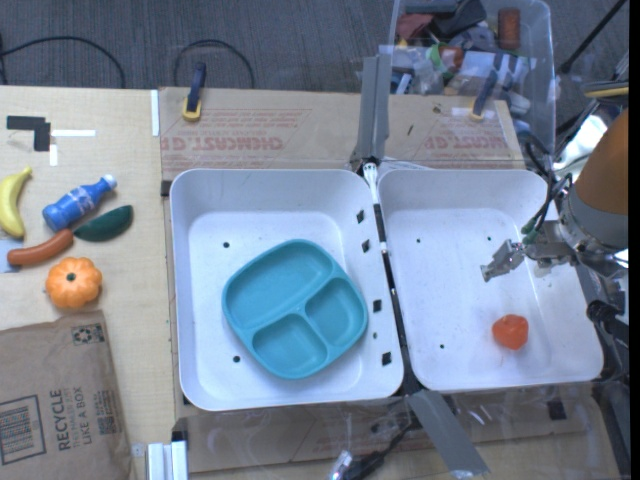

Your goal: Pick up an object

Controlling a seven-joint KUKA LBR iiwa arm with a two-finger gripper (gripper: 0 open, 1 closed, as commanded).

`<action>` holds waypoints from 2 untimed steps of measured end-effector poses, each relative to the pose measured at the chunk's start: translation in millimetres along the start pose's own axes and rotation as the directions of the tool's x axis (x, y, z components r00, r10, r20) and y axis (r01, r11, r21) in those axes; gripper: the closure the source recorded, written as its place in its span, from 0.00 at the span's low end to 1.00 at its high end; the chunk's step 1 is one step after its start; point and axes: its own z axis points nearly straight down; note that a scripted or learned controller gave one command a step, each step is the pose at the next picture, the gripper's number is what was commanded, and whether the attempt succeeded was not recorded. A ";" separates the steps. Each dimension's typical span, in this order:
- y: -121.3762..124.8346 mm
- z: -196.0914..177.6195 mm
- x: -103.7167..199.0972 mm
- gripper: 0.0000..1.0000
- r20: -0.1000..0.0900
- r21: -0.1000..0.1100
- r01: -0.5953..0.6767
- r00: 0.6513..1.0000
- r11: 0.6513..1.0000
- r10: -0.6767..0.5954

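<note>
A small red-orange object [510,331], round like a tomato, lies on the floor of the right bin [440,218] near its front right corner. My gripper [500,264] hangs over the right bin at its right side, up and a little left of the red object and apart from it. The grey fingers point left, and nothing shows between them. A teal divided plate [293,308] rests in the left bin [200,258].
On the bench to the left lie a banana [12,201], a blue bottle [76,202], a dark green item [105,223], a sausage [40,249] and a small pumpkin [73,282]. A clear box of clutter [465,38] stands behind the right bin.
</note>
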 end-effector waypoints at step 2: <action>-25.8 -25.7 10.3 0.00 0.000 0.001 -0.042 0.999 0.999 0.042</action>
